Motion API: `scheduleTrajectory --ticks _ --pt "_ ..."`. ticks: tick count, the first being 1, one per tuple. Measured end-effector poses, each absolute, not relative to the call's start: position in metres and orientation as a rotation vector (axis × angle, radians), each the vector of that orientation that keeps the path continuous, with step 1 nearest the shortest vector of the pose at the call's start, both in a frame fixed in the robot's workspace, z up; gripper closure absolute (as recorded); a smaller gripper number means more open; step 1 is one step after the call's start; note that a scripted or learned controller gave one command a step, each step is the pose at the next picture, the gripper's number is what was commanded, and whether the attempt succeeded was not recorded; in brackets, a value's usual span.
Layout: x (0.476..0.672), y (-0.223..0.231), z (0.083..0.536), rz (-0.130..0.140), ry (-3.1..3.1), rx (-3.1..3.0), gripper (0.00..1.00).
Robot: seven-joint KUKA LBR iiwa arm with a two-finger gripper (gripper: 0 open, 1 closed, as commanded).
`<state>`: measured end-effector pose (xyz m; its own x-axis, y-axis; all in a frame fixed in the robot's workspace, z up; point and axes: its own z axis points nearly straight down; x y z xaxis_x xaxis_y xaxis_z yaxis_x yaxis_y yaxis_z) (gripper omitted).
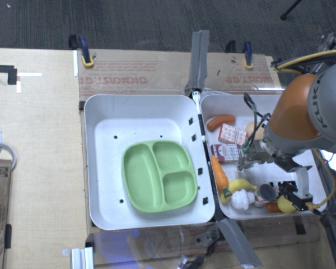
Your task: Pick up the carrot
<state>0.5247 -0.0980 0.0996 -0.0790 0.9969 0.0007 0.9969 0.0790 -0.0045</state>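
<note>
Arm (319, 102): grey casing with white "KUKA" lettering, broad rounded orange band (294, 114) above wrist. Yellow and black cables (302, 60) trail behind. Metallic grey wrist hardware below band.

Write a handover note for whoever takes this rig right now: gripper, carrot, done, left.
Gripper: low over the right bin, among the toy food; whether its fingers are open or shut cannot be made out, and nothing is seen held.
Carrot: lying in the right bin against its left wall, just left of the gripper, with a banana beside its lower end.
Left bin: holds a green divided plate.
Done: arm brought down near the carrot.
Left: grasp the carrot and lift it.
</note>
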Motion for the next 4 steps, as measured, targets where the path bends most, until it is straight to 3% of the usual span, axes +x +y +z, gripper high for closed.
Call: scheduleTrajectory --ticks 1,2,3,4 --pt "0.499 -0.107 0.383 0.005 -1.956 -2.460 1.00" --pt "0.486 -0.116 0.346 0.007 -1.803 -2.572 1.00" --pt "0.507 -0.158 0.209 0.004 -2.092 -2.340 1.00" --pt "0.478 -0.148 0.198 0.001 -2.549 -1.834 1.00"
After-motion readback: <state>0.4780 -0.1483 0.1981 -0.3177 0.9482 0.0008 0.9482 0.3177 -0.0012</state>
